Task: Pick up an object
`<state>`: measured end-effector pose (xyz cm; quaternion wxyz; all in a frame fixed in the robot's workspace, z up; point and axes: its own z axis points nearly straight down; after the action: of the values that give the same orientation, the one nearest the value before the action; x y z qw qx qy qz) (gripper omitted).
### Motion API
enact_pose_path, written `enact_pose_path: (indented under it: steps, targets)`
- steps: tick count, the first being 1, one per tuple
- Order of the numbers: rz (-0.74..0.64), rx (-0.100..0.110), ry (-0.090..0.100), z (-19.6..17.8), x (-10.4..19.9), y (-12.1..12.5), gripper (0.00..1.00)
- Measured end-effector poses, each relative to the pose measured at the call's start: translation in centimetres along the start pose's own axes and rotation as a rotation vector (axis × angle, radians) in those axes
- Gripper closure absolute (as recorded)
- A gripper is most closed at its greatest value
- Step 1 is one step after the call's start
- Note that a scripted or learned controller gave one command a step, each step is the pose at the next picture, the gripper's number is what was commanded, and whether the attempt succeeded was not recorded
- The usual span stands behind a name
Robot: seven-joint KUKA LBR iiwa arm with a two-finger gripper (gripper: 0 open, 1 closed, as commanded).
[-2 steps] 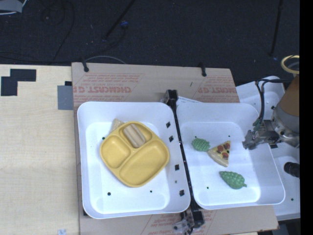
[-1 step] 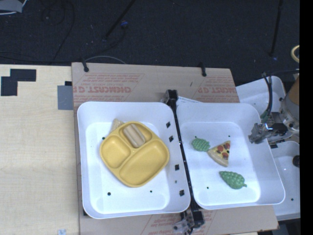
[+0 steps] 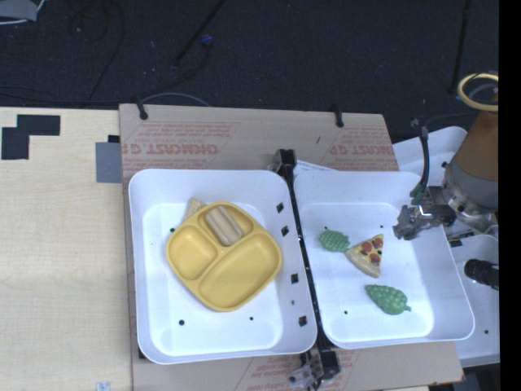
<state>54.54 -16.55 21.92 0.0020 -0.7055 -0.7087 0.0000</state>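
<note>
In the right bin (image 3: 383, 328) lie three toy foods. A small green leafy piece (image 3: 333, 240) sits left of a pizza slice (image 3: 368, 255), almost touching it. A green bumpy piece (image 3: 387, 299) lies nearer the front. My gripper (image 3: 409, 223) hangs over the bin's right part, to the right of and slightly behind the pizza slice, apart from all three. Nothing shows between its fingers.
The left bin (image 3: 159, 324) holds a yellow divided plate (image 3: 225, 257) with a tan ridged piece (image 3: 223, 224) in its rear compartment. A black divider (image 3: 297, 255) runs between the bins. Brown cardboard (image 3: 244, 141) lies under both, and the arm's orange band (image 3: 487, 141) stands at the right.
</note>
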Motion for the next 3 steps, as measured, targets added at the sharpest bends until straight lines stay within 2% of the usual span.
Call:
enact_pose_path:
  steps: [1, 3]
  targets:
    - [0.000, 0.001, 0.001, -0.2, 5.7, -1.1, 1.00]
    - [-0.001, 0.000, -0.001, -1.6, 16.3, -0.3, 1.00]
